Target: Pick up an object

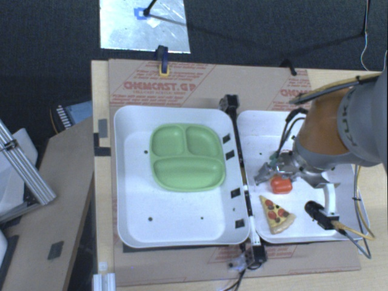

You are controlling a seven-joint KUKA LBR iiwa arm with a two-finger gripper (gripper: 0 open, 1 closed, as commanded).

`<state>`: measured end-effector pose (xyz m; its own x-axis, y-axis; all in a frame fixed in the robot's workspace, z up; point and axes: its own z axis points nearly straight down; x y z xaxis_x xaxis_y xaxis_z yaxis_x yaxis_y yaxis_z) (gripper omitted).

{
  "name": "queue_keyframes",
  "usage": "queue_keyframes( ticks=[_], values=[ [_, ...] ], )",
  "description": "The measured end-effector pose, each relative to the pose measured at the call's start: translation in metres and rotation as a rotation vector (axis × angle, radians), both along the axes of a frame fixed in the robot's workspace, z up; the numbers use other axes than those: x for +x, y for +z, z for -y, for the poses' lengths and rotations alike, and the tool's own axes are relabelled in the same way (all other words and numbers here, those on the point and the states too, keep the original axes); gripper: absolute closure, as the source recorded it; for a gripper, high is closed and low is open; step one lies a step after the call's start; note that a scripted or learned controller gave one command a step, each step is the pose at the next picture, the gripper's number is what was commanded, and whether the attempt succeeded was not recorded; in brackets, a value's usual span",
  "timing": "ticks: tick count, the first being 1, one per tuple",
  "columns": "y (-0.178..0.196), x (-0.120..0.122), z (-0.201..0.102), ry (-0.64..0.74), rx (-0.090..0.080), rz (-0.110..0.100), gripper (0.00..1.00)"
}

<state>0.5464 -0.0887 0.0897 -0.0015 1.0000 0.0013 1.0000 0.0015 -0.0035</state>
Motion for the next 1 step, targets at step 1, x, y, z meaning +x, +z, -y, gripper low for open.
queue_keyframes(
  ticks=[1],
  values=[
    [-0.0048,0.0008,0.0003,-0.001,-0.002,0.005,0.00]
  ],
)
